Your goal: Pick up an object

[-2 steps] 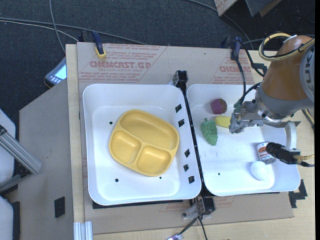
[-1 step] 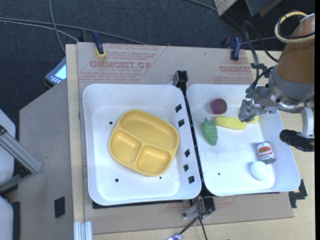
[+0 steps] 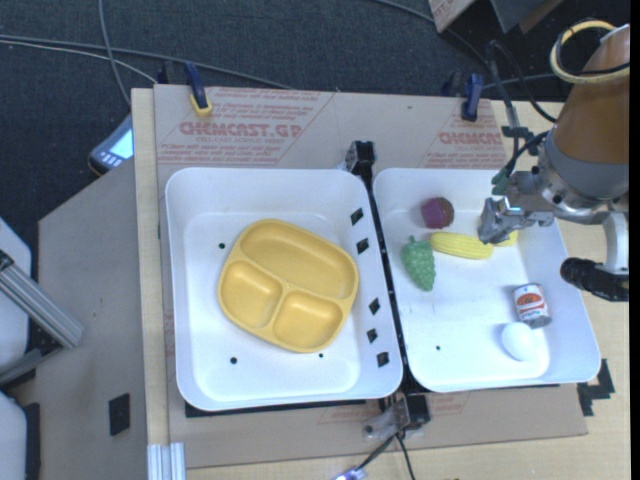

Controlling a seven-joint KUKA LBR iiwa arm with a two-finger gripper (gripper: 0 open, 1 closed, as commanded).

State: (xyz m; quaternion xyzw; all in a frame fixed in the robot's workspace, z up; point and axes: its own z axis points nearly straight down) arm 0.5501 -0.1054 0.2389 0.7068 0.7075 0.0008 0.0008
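Jaws state: cannot tell. Gripper sits at corn's right end. Right bin holds corn, grapes, can, egg. Left bin holds tray.

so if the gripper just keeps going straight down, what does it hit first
Most likely the right end of the yellow corn cob; the gripper sits right over it, though height is hard to judge from this slant.

We look down from one fixed camera above the desk, tilted so the far edge lies toward 12 o'clock. It stands far enough back that both white bins fit whole, the left bin toward 9 o'clock, the right bin toward 3, where the arm enters.
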